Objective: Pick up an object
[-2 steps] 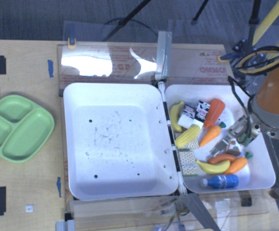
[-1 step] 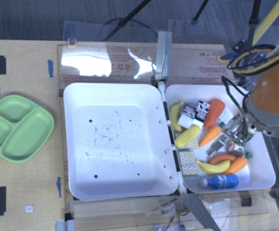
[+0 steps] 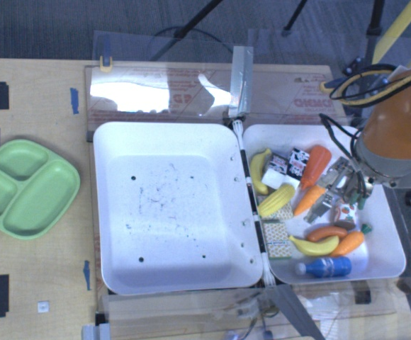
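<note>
I see the objects crowded in the right bin [image 3: 393,261]. A yellow banana [image 3: 260,167] stands on end by the divider, with a corn cob [image 3: 276,200] just below it. Two carrots [image 3: 315,164] [image 3: 309,198] lie slanted mid-bin. Near the front lie a second banana [image 3: 314,245], a sausage [image 3: 327,231], an orange piece [image 3: 350,243] and a blue bottle [image 3: 324,267] on its side.

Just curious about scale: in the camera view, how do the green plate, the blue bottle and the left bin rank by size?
1. Left bin
2. Green plate
3. Blue bottle
</note>
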Robot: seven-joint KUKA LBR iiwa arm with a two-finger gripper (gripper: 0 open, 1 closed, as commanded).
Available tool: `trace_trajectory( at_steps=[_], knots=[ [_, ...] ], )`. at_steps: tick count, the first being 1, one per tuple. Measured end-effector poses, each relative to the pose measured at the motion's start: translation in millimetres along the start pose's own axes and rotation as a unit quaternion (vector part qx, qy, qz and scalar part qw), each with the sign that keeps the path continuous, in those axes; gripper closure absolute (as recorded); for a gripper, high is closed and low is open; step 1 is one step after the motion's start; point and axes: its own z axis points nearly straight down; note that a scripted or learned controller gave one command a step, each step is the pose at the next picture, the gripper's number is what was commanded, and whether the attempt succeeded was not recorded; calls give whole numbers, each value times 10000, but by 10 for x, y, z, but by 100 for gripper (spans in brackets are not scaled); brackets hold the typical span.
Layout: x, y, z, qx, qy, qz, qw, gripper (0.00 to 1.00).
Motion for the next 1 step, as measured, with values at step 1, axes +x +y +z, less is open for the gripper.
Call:
trace_trajectory(
  at_steps=[1],
  knots=[
    [-566, -4, 721, -3, -18, -201, 9998, 0]
  ],
)
